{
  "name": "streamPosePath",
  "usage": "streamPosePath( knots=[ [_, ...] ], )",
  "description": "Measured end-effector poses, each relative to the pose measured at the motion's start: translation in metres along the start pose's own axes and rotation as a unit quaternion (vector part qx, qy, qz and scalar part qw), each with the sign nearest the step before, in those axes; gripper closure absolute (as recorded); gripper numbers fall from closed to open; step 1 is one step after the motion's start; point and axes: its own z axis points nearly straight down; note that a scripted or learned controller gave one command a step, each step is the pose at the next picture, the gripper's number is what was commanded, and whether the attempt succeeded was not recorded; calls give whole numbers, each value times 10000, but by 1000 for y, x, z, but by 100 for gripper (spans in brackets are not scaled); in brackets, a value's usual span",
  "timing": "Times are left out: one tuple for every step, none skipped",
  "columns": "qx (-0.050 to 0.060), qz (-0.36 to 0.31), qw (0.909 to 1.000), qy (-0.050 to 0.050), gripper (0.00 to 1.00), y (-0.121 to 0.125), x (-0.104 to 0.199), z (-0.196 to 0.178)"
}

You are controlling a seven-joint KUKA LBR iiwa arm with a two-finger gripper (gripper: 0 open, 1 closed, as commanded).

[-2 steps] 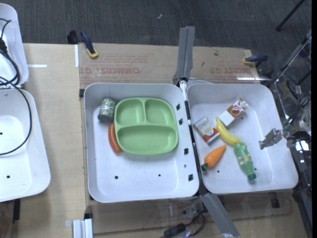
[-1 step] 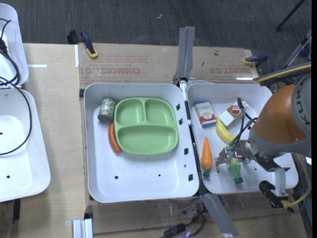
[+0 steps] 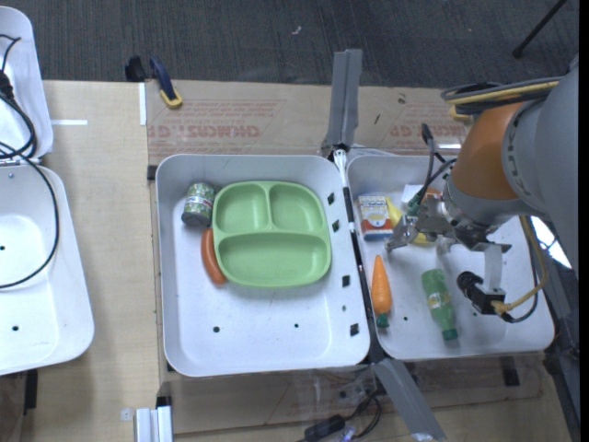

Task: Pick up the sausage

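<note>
A: A brown bench top [image 3: 101, 201] carries two shallow white bins, with dark carpet behind at twelve o'clock. The left bin [image 3: 267, 339] holds a green divided plate [image 3: 273, 233].

B: And the sausage?

A: The sausage [image 3: 213, 255] lies at nine o'clock of the plate, pressed along its rim, just below a small can [image 3: 197, 203]. The gripper [image 3: 411, 231] is over the right bin [image 3: 460, 339], near a small carton [image 3: 374, 216] and something yellow; whether its fingers are spread or closed I cannot tell.

B: What could go wrong?

A: The sausage is wedged between plate rim and bin wall, so a finger may land on the plate and slide off, or nudge the can. The arm must also cross the divider between the bins; a carrot [image 3: 380, 286] and green bottle [image 3: 439, 304] lie under it.

B: Any writing?

A: Red mirrored lettering on the cardboard [image 3: 230, 129] at twelve o'clock, not legible. The carton's print is too small.
</note>
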Motion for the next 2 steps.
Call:
streamPosePath(
  knots=[
    [151, 1171, 9930, -14, 0, 80, 9, 3],
    [-9, 721, 9974, -5, 0, 84, 15, -101]
  ],
)
